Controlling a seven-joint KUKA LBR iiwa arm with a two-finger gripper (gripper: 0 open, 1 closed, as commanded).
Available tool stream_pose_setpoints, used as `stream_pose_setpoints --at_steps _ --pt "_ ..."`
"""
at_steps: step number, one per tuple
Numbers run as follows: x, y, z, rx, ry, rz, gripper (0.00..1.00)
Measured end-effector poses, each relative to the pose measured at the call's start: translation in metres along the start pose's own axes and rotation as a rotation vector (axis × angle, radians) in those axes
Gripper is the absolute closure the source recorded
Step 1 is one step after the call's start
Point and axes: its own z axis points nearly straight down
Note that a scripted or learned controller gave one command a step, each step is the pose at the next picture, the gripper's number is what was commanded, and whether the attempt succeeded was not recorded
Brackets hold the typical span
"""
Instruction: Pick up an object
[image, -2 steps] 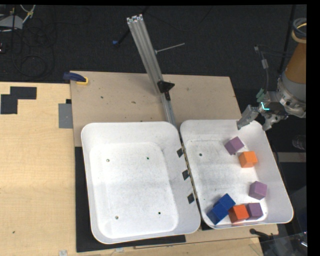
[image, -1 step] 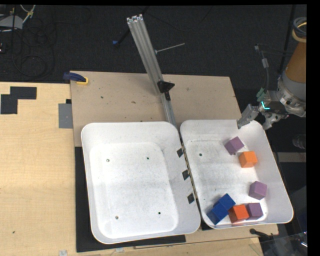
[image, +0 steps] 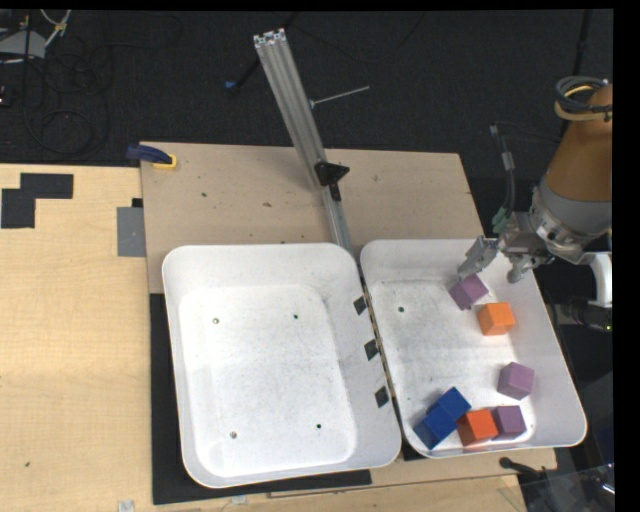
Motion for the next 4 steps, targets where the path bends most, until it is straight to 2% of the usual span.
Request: stream_pose_setpoints --at_steps 2,3,4 --pt "0.002 -0.001 0.119 -0.002 0.0 0.001 0.0" --pt "0.001 0.0 0.106 -0.005 0.0 0.005 1.0" --pt "0.005 0.009 0.056 -0.013 -0.003 -0.001 1.0"
